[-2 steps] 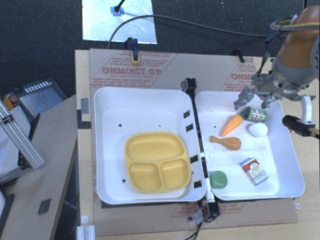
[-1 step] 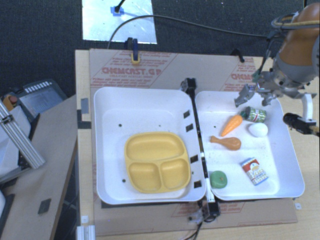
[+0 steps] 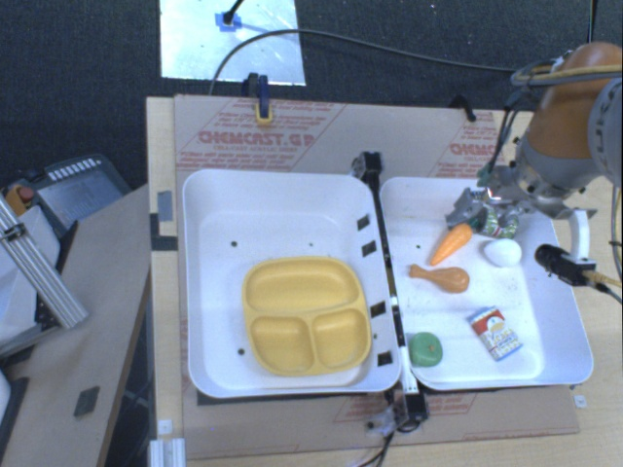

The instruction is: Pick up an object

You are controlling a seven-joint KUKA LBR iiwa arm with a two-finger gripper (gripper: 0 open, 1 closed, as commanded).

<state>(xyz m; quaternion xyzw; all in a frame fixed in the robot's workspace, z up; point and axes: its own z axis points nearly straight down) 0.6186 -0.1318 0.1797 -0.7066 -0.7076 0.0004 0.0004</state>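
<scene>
Reaching in from the right, the grey arm with its orange band [image 3: 582,95] hangs over the far part of the right bin [image 3: 560,358]. Its claw [image 3: 484,212] sits low at the bin's back, just above the thick end of a toy carrot [image 3: 451,243]; whether it is open or closed on anything cannot be told, since the metal parts blur together there. A white egg [image 3: 503,253] lies just right of the carrot, and a tan drumstick [image 3: 442,278] lies below it. Nearer the front are a small red and white carton [image 3: 495,333] and a green round piece [image 3: 425,349] by the divider. A yellow divided plate [image 3: 306,313] rests in the left bin [image 3: 224,212].
</scene>
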